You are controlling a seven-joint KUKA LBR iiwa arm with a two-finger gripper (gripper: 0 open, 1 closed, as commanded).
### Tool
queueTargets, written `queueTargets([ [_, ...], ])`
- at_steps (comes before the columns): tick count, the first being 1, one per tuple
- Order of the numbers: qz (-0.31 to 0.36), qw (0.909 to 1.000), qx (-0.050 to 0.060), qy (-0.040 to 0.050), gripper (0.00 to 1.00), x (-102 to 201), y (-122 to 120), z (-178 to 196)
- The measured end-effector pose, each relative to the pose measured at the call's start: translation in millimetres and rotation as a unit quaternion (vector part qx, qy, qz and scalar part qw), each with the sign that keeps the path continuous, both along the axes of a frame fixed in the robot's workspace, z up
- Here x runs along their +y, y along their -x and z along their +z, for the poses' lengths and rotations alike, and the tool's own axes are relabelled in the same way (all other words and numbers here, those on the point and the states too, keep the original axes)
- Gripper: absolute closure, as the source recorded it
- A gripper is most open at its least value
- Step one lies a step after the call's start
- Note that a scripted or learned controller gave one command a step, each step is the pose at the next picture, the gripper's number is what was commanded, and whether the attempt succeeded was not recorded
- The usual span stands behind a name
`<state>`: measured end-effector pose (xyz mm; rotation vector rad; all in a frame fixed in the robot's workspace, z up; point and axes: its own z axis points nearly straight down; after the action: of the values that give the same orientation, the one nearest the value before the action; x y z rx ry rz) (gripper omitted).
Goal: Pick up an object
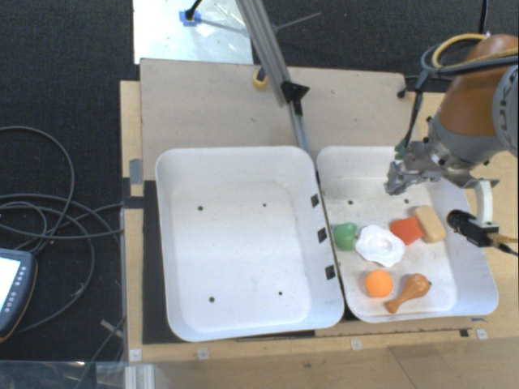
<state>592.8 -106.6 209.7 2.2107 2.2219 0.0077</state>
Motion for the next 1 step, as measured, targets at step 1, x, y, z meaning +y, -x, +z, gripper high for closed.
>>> queueTargets([
  [1,0.000,1.0000,0.002,-0.0004,1.00,-0.2,-1.2,30.5],
])
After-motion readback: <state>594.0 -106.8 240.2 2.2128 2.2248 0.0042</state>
